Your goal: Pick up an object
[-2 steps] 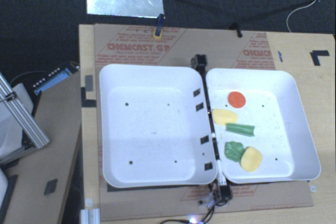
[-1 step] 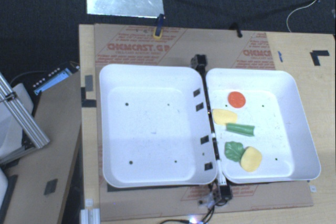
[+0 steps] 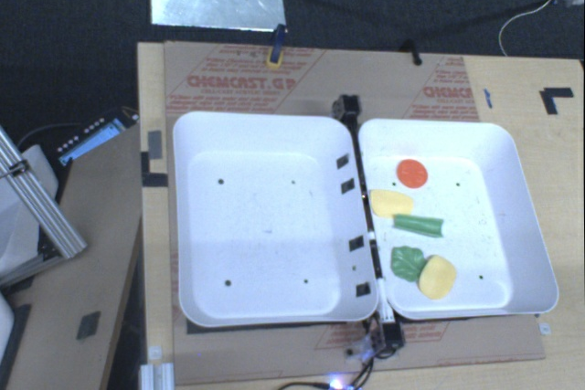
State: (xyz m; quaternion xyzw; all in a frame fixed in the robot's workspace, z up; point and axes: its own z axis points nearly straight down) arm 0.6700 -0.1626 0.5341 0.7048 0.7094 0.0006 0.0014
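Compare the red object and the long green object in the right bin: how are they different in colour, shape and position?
The red object is round and flat-looking, while the long green object is a narrow bar lying nearly across the view. The red object sits nearer the far wall of the right bin, apart from the others; the long green object lies lower, close beside a pale yellow piece. Both rest on that bin's floor.
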